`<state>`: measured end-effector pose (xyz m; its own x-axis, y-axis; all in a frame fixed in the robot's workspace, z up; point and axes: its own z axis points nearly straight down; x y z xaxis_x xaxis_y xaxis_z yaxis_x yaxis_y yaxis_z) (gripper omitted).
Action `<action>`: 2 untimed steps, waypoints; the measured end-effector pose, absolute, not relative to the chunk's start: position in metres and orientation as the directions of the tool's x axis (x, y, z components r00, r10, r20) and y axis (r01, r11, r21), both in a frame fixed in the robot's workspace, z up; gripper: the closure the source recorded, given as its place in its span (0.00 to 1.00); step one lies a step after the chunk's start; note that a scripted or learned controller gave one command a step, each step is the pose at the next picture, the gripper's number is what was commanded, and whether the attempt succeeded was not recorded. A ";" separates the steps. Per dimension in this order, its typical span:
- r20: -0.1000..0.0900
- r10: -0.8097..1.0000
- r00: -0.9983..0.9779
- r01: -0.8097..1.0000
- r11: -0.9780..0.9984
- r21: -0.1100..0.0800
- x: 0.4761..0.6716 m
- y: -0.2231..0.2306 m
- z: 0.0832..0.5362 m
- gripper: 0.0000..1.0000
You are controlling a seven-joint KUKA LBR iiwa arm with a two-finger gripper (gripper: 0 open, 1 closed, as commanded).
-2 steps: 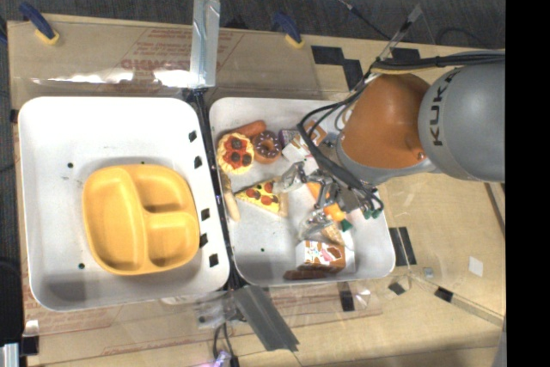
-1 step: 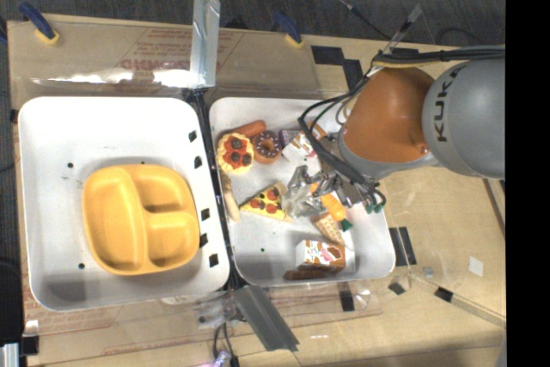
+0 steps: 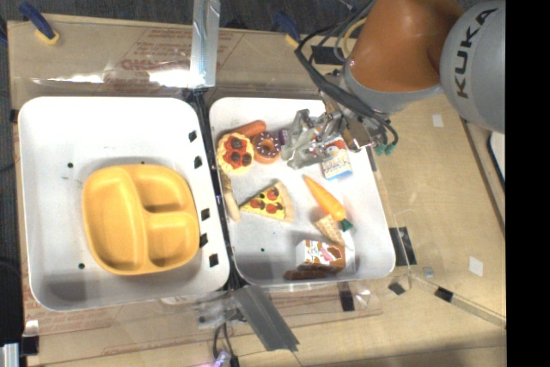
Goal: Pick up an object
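Camera view: carrot [image 3: 325, 196] lies diagonally, tip toward upper left.

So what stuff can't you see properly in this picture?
- Pincer in the camera view: whether it grips anything is too small and cluttered to tell.
- Small box: its label is too small to read.
- Arm: cut off by the picture's upper right.

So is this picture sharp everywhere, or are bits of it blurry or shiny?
In the camera view, the yellow tray and pizza slice look fairly crisp; the gripper is a cluttered, slightly smeared patch; glare whitens the plastic strip above the left bin; soft shadows sit along the bin walls.
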<state>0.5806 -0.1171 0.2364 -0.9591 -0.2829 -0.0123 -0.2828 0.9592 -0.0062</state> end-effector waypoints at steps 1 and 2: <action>-0.003 -0.283 -0.959 -0.283 0.959 -0.002 0.633 -0.110 0.243 1.00; -0.005 -0.285 -0.958 -0.285 0.958 -0.004 0.634 -0.110 0.254 1.00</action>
